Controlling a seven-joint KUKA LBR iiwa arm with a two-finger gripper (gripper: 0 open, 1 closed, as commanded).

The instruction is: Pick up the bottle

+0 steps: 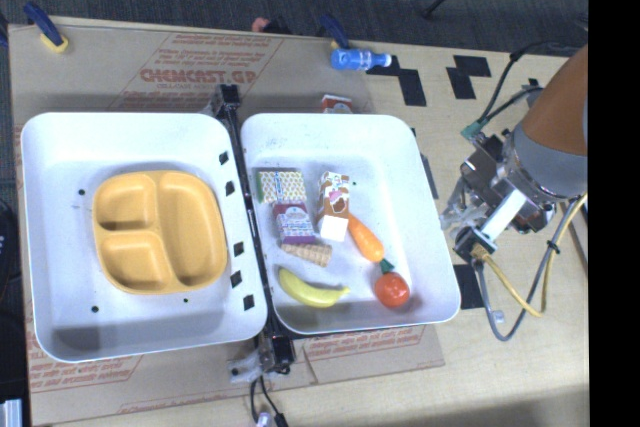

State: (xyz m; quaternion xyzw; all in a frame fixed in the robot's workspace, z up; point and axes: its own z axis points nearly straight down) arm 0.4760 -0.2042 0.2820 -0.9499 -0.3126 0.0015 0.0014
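Observation:
A small blue bottle (357,60) with a pale cap lies on its side on the bench, just behind the right bin's far edge and outside both bins. My gripper (462,213) hangs at the right of the right bin (425,175), just beyond its right rim and over the bench. It is well away from the bottle, nearer the camera and further right. Nothing shows in its grasp.
The right bin holds a checked box (281,185), a purple packet (293,220), a brown and white carton (335,200), a carrot (366,240), a tomato (392,288), a banana (310,288) and a wafer (306,254). A yellow divided plate (160,230) lies in the left bin (50,155). Blue clamps (334,29) grip the bench's far edge.

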